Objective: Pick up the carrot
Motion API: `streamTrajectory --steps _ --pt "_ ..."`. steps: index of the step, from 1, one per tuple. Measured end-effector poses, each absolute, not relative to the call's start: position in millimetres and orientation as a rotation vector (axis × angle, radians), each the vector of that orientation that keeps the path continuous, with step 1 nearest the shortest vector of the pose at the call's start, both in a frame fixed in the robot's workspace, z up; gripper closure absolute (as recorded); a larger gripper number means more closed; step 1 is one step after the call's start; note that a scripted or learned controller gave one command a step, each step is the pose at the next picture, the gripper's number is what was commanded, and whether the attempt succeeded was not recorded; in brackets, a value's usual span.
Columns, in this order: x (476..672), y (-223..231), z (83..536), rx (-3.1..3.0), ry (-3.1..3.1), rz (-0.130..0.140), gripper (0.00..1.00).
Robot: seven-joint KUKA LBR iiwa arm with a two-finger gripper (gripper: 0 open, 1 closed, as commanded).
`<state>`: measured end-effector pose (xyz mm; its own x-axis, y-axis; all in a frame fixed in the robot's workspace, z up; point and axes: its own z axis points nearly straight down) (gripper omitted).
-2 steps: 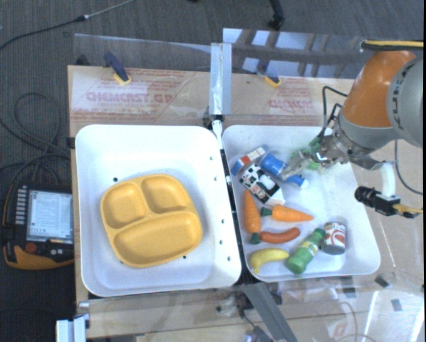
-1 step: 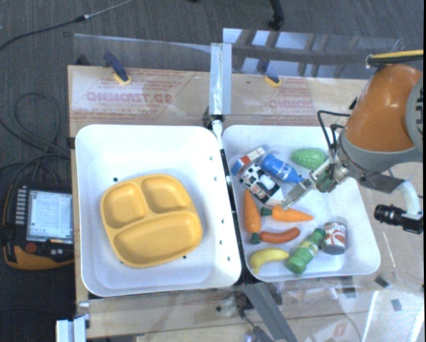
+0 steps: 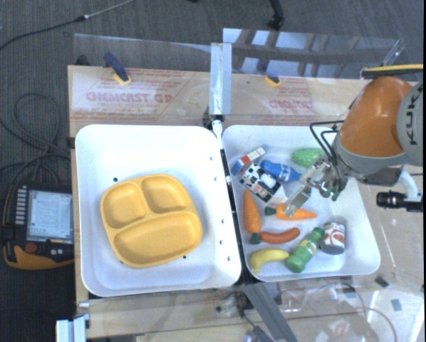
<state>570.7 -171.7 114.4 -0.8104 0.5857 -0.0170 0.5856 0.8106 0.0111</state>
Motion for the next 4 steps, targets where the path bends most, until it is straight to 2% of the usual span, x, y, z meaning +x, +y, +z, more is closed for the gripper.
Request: streamTrajectory --steps 1,2,3,4 --pt "555.4 -202.8 168.1 0.479 3.101 0.002 0.00" --pt "584.3 -194.3 109.3 -0.028 3.138 0.005 0.00" --pt "597.5 -191.2 90.4 -0.337 3.111 -0.006 0.00" --pt "562.7 -208.2 90.9 -0.648 3.060 0.003 0.00"
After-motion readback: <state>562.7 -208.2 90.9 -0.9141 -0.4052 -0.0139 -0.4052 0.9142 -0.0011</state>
